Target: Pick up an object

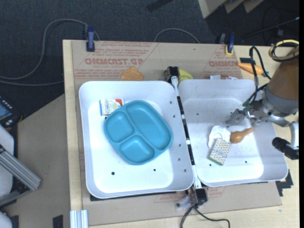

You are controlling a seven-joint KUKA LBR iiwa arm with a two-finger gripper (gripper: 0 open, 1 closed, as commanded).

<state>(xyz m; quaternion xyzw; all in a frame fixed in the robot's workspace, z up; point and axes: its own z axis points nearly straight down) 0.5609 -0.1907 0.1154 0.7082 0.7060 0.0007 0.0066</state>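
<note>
Objects for picking lie in both white bins, so any of them could serve. Largest is the left bin [95,175], filling the middle-left of the frame, its flat floor giving a program an easy surface to reach down to. Beside it, touching along a shared seam, the right bin [266,172] takes the centre-right. In the left bin a blue divided plate [137,132] sits turned at a slant, and its upper-left edge partly covers a small printed packet [108,105], which would make that packet awkward to grip.

At the right of the frame the arm [284,87] leans in over the right bin, likely because the smaller, graspable things are gathered there. A patterned box [220,151] lies low in that bin, tilted, with a white crumpled piece [216,134] touching its upper end. Just to the right, a small tan wooden piece [239,135] with a rounded end rests on the bin floor.

The gripper [242,115] hangs just above and near that tan piece, apparently lined up for it; nothing shows between its fingers, and whether they are spread or pressed together I cannot tell.
</note>
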